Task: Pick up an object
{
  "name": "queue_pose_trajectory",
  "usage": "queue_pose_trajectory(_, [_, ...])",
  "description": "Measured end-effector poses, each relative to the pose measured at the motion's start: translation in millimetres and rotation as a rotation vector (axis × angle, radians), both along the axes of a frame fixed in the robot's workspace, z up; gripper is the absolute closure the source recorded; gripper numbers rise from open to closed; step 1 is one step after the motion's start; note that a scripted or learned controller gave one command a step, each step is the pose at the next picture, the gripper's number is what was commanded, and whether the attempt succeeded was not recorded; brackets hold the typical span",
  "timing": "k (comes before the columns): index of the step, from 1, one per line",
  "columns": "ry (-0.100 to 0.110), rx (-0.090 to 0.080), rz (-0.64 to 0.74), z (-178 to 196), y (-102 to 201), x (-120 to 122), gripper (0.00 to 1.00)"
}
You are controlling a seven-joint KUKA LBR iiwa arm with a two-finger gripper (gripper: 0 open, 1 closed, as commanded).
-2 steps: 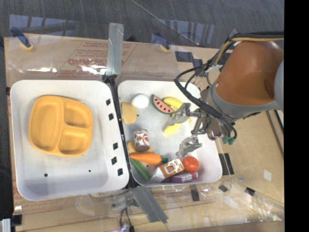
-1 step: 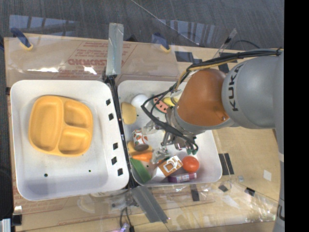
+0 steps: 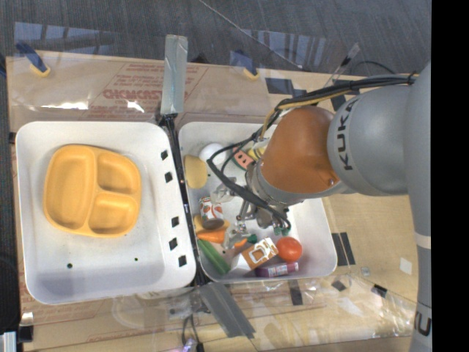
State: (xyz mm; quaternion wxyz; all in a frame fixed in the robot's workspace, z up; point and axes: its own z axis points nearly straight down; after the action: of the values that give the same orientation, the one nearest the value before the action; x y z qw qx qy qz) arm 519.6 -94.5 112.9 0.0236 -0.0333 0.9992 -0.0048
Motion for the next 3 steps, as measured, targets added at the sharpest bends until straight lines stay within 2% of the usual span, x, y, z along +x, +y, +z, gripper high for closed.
queue_pose_trajectory(1, [0.043, 0.005, 0.084, -19.7, -43.3, 12.7, 0.00])
queue_pose_trajectory(2, [0.048, 0.008, 0.065, -21.3, 0.4, -27.6, 0.00])
queue_pose_trajectory(3, [0.049, 0.007, 0.061, -21.2, -1.3, -31.1, 0.00])
